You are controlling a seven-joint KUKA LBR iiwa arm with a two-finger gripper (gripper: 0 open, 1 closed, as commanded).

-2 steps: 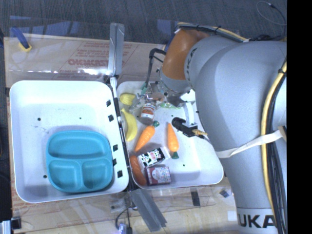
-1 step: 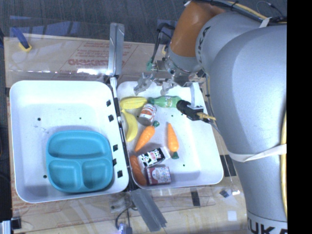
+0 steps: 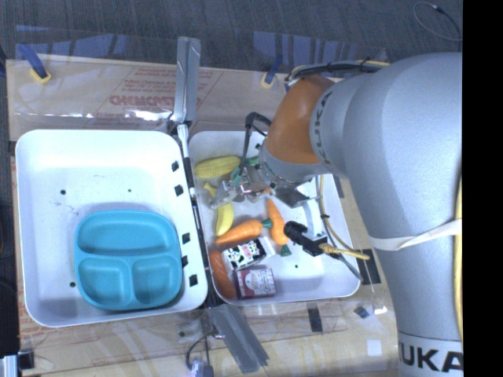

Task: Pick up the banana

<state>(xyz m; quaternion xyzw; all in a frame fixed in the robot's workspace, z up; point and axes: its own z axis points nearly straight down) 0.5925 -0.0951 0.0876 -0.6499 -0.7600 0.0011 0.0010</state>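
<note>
The banana (image 3: 223, 218) lies near the left wall of the right bin (image 3: 339, 285), beside a carrot (image 3: 240, 231). The claw (image 3: 245, 185) hangs just above it; I cannot tell its state. It may catch the carrot instead, because things are crowded.

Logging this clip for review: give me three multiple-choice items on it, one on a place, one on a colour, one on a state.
1. Where does the banana lie?
A. right bin
B. left bin
C. on the bench

2. What colour is the divided tray in the left bin?
A. red
B. blue
C. green

3. How does the gripper stand?
A. parked outside both bins
B. over the tray
C. low in the right bin, just above the banana

Key: 1 A, it lies beside the carrot; 2 B, plainly light blue; 3 C, its tip sits among the items there.
</note>
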